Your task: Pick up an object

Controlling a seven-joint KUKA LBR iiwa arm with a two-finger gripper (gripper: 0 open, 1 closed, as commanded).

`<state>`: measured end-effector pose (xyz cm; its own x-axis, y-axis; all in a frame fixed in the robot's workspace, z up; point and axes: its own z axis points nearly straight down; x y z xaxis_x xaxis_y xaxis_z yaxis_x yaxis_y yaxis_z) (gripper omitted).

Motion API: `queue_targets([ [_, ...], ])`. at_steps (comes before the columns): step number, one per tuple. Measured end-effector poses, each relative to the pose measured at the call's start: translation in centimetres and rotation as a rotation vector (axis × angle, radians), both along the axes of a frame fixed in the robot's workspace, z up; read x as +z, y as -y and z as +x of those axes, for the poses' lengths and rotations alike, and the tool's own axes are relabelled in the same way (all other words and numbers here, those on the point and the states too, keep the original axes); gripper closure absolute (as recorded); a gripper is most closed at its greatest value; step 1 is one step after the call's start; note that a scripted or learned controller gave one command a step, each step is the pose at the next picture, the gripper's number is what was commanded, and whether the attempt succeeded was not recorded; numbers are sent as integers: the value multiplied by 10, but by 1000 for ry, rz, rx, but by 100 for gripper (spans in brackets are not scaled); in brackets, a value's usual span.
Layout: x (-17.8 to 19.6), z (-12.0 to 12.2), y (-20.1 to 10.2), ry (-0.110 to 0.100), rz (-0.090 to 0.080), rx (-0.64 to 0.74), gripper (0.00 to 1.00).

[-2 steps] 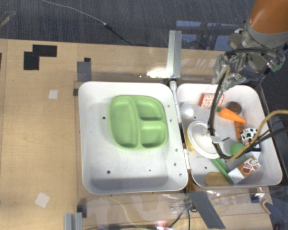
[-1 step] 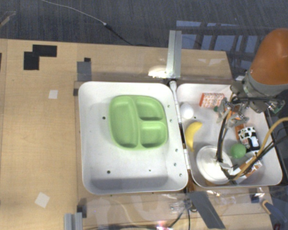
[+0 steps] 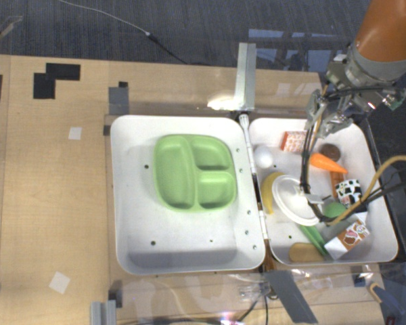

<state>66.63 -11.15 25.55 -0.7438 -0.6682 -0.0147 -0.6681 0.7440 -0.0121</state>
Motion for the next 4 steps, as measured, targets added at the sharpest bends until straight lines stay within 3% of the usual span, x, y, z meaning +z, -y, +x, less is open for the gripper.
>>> queue_targets([
  [1,-4,4,-34,-9,-1,212,100],
  [2,9,6,-36,0,1,209,100],
  [3,-79,1,-3,-13,-4,528,100],
  [4,-26,5,-41,-5,-6,491,100],
])
